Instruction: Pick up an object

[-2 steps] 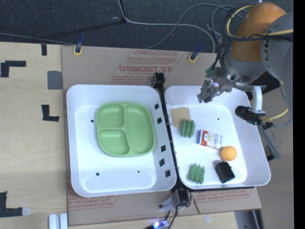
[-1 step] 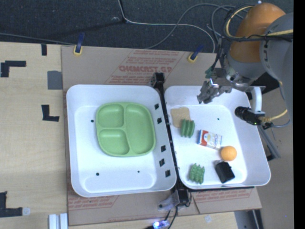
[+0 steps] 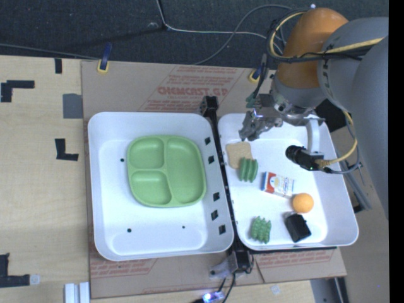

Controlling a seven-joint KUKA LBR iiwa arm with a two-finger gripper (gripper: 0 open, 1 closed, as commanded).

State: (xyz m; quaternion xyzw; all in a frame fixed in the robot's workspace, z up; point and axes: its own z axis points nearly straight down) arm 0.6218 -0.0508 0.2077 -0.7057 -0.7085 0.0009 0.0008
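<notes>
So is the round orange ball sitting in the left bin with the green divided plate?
No, the round orange ball lies in the right bin, while the green divided plate sits in the left bin.

Light wooden worktop (image 3: 38, 188), with black angular marks near its left edge. On it, a brown cardboard sheet (image 3: 158, 87) with faded red print, taken here as landmark. Behind the cardboard sheet, a dark textured backdrop (image 3: 76, 11), crossed by thin cables (image 3: 208, 27). At the far left corner of the cardboard sheet, a small orange clamp (image 3: 103, 64); at the far right corner, another clamp (image 3: 255, 76). Left of the cardboard sheet, a grey square patch (image 3: 72, 105). Even, soft light, no hard shadows.
</notes>
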